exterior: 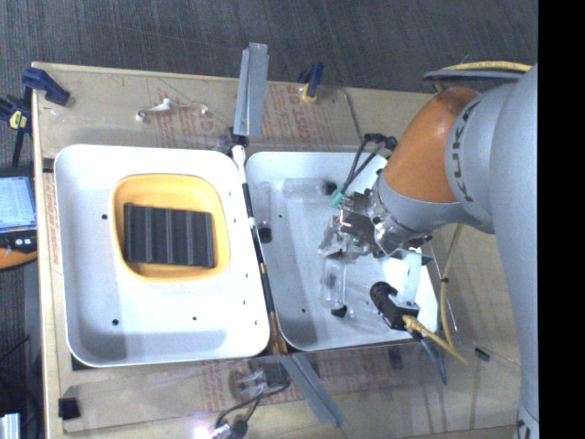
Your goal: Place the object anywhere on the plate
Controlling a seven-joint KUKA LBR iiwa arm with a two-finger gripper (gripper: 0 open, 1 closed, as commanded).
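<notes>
We see the gripper (pixel 340 236) low inside the right bin (pixel 294 323), fingers' state impossible to tell, beside a clear object (pixel 335 284), while the yellow plate (pixel 170 188) sits in the left bin (pixel 82 309).

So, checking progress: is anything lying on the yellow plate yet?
Nothing but its own dark ribbed centre: the yellow plate sits bare in the left bin, while the gripper is over the right bin.

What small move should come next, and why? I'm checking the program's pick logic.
Probably lower onto the clear object and close: the gripper sits in the right bin just above it, while the yellow plate waits in the left bin.
</notes>
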